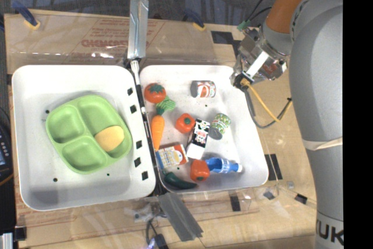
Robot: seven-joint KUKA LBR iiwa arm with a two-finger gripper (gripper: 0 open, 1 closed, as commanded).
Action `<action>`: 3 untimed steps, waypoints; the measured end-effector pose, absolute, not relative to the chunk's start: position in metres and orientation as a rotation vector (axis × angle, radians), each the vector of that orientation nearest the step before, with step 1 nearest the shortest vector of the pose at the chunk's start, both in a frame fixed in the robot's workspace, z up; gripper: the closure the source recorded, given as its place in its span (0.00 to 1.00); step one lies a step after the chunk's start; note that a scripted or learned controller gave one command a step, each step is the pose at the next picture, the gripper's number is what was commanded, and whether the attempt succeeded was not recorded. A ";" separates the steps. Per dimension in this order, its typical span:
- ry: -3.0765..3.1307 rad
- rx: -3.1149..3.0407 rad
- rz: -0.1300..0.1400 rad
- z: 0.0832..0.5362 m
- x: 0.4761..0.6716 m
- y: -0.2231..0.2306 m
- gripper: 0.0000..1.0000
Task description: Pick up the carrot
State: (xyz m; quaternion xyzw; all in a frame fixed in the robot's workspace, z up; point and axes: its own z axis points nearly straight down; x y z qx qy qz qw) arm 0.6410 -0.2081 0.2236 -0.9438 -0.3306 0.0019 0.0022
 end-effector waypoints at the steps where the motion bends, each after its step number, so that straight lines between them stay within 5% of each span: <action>1: -1.050 -2.955 0.009 0.234 0.642 -0.206 1.00; 2: -1.210 -2.894 0.008 0.213 0.618 -0.175 1.00; 3: -1.154 -2.917 0.009 0.220 0.600 -0.204 1.00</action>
